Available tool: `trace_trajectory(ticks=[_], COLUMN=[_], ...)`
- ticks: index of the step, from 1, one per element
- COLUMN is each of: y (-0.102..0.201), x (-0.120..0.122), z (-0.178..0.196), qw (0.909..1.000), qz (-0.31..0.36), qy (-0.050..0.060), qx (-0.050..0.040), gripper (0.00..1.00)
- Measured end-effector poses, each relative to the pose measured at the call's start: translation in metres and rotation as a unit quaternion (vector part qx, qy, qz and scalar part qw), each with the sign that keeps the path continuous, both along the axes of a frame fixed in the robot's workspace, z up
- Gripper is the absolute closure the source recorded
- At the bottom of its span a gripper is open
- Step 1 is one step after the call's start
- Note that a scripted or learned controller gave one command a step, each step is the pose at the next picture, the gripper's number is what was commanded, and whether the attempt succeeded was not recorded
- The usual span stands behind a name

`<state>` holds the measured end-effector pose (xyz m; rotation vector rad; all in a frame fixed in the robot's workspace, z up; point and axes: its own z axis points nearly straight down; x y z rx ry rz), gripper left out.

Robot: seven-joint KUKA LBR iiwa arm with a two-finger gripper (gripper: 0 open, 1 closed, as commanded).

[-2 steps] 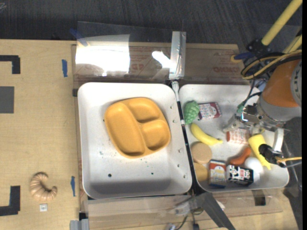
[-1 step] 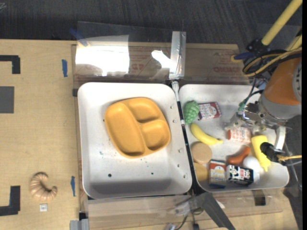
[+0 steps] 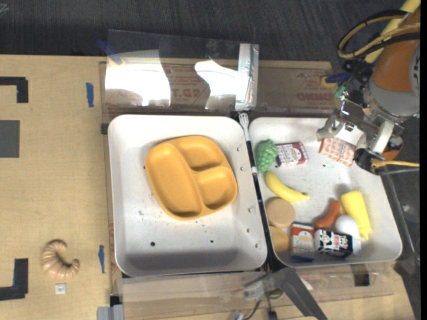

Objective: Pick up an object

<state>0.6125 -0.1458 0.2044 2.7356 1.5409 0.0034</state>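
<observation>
My gripper (image 3: 355, 133) hangs over the far right corner of the right bin (image 3: 390, 245), at the end of the grey arm with its orange band. Right under it, touching or nearly touching, is a small pink-and-white checked box (image 3: 337, 151); I cannot tell whether it is held or lying on the bin floor. Loose in the same bin are a green broccoli piece (image 3: 265, 154), a red-and-white carton (image 3: 291, 154), a banana (image 3: 285, 187), a yellow bottle (image 3: 357, 209) and a brown sausage (image 3: 328, 213).
A tan disc (image 3: 280, 212), an orange can (image 3: 302, 239), a black-and-white carton (image 3: 333, 243) and a white egg (image 3: 345, 225) crowd the right bin's near side. The left bin (image 3: 127, 199) holds a yellow divided plate (image 3: 192, 175). A croissant (image 3: 60, 259) lies on the bench.
</observation>
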Motion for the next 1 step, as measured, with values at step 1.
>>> trace_trajectory(ticks=[1], y=[-0.0081], x=[-0.0262], z=[0.0255], qw=[0.9986], qz=[0.052], qy=[0.002], qx=[0.0003], gripper=[1.00])
